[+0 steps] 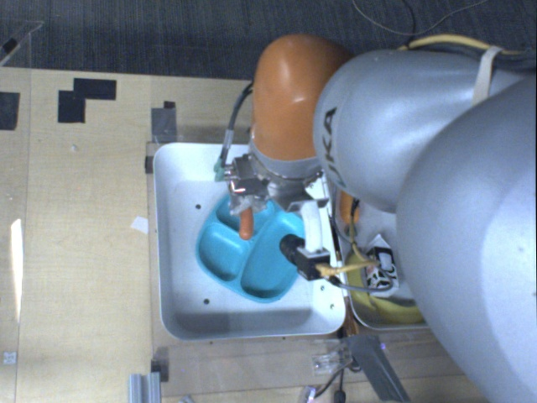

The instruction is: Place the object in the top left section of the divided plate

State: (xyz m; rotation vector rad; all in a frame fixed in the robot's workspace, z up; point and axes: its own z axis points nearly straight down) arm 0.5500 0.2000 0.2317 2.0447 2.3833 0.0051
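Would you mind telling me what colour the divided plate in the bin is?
Light blue; the plate shows best in the camera view.

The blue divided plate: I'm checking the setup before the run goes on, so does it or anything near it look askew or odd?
The blue divided plate sits turned at a slant to the walls of the white bin, not square with them. A small orange stick-like object stands over its upper part, just below the hand. Nothing looks spilled or broken.

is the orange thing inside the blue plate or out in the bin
Inside. The orange object sits within the blue divided plate, under the gripper; which section, cannot tell.
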